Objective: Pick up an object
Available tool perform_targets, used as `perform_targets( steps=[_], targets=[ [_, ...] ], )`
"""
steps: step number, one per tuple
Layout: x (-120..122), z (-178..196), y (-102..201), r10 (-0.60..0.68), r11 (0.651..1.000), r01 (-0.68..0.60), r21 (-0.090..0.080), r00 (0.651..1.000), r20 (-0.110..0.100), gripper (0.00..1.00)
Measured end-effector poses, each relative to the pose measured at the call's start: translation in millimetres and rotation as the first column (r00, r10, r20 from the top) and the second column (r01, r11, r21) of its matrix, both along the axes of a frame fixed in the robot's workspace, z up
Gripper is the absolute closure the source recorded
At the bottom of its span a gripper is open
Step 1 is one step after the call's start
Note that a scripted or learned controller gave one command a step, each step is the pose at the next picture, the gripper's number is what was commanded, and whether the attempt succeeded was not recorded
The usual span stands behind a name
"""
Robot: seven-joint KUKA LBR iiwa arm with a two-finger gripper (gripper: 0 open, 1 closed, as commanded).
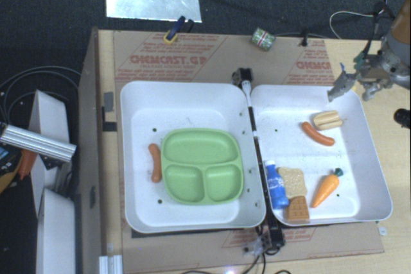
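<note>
My gripper [354, 87] hangs open over the far right rim of the right bin [282, 106], its two fingers spread with nothing between them. Just below it in that bin lie a bread bun [325, 119] and a red sausage [318, 134]. Nearer the front sit a carrot [325, 187], a blue bottle [276, 184], a slice of toast [292, 181] and a brown waffle cracker [298, 208]. In the left bin [138, 138] a green divided plate [201, 165] lies beside a second sausage [155, 162].
A black divider [253, 125] runs between the bins. A small green can [262, 38] and a blue-yellow clip [176, 29] lie on the cardboard behind them. Cables and white boxes crowd the left side.
</note>
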State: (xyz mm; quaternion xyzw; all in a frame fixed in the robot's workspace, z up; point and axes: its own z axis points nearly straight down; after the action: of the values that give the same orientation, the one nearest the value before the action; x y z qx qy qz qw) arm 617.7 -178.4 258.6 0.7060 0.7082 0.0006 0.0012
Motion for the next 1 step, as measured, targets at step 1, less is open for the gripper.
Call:
perform_targets(
  steps=[1],
  targets=[
    [-11.9,-165.4,10.7,-0.002,1.0,0.002,0.002,1.0,-0.005,0.0]
  ],
)
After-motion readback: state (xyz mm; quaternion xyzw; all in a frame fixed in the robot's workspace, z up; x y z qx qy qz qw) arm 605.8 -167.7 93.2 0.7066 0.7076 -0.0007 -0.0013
